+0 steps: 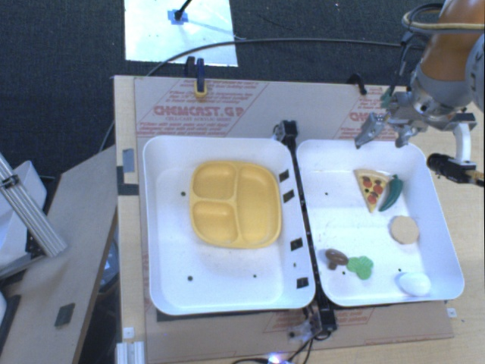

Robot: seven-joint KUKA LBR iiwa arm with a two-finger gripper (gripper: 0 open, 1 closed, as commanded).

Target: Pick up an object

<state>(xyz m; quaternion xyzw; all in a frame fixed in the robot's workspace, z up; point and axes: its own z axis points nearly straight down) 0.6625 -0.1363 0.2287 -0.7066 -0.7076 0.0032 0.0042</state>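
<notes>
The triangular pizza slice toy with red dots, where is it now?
The triangular pizza slice toy lies in the right white bin, near its far edge, touching the dark green pepper toy on its right, below the gripper.

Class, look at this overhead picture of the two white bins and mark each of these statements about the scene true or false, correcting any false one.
1. The yellow divided plate lies in the left bin. True.
2. The pizza slice lies in the left bin beside the plate. False: it lies in the right bin, next to the green pepper.
3. The pincer is above the far edge of the right bin, with nothing seen between its fingers. True.
4. The white egg lies at the far corner of the right bin. False: it lies at the near right corner.
5. The green leafy piece lies next to the brown mushroom. True.
</notes>
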